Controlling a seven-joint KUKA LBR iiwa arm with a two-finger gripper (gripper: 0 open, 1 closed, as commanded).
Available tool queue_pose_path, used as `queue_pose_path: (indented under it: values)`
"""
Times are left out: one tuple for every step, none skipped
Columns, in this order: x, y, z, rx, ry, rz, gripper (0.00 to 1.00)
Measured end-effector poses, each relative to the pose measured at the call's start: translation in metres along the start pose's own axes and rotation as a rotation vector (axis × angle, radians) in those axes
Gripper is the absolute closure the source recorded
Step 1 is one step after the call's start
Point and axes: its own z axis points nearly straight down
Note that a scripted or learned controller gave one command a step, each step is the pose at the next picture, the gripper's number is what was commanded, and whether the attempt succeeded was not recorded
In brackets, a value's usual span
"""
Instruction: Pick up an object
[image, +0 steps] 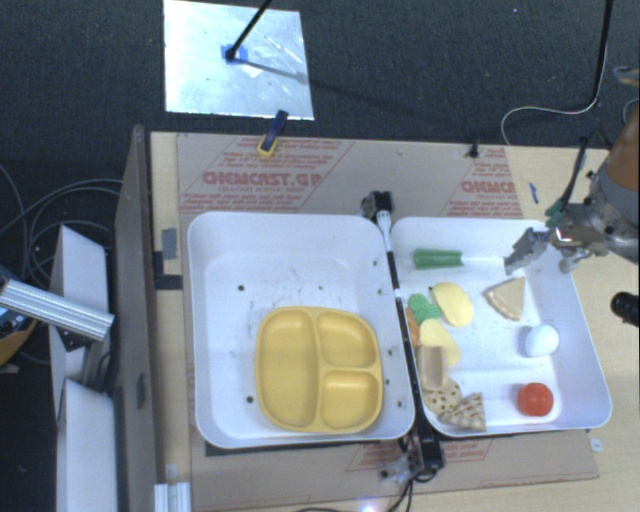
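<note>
I am seeing the gripper (548, 250) hovering at the right bin's (596, 385) two o'clock rim, fingers spread and pinching nothing — the pick is not yet made. The nearest candidate, a tan wedge (508, 298), is lying just at its seven o'clock. The white ball (540, 340) and red ball (536, 399) are sitting toward five o'clock, the green cylinder (437, 259) at nine — nothing blocking.

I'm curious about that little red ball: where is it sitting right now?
The red ball lies in the right bin, near its front right corner, just below the white ball and right of the crackers.
</note>
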Motion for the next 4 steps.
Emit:
queue_pose_path:
  values:
    - [0.044,0.045,0.102,-0.001,0.001,-0.004,0.00]
    - [0.061,0.040,0.184,-0.001,0.001,-0.001,0.00]
    - [0.042,0.110,0.182,-0.008,-0.002,-0.003,0.00]
    - [0.023,0.107,0.161,-0.003,-0.001,0.003,0.00]
